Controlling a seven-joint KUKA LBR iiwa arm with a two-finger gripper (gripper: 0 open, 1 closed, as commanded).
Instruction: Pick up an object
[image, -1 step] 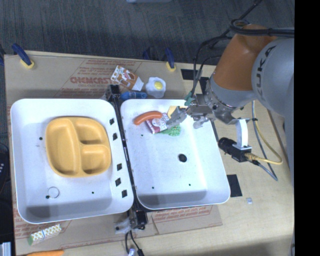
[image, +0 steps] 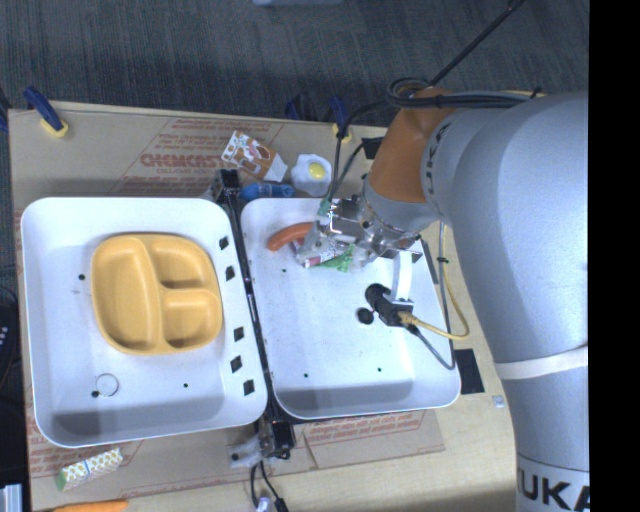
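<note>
Gripper: the gripper is low over the far part of the right bin, at the end of the grey arm that reaches in from the right. Whether it is parted or closed cannot be told from this slant, because the wrist covers it.

Nearest thing: a green-and-white packet lies on the bin floor just beside the gripper, on its near side. It looks to be resting on the white surface, not lifted.

Second candidate: an orange piece, long and rounded, lies just beside the packet, towards the wall between the two bins. It is apart from the gripper.

Left bin: the left bin holds a yellow tray with compartments, well apart from the arm.

Outside the bins: a small printed pack and a yellow-and-white item sit on the bench beyond the far rims.

Done: the approach seems made, since the gripper is down at the height of the things and close to two of them.

Left: nothing is seen held. A firm grip on one thing and the lift out of the bin both appear not yet done.

Risk: the packet lies flat and thin, so a grasp may slip over it, and the orange piece may roll if nudged.
</note>
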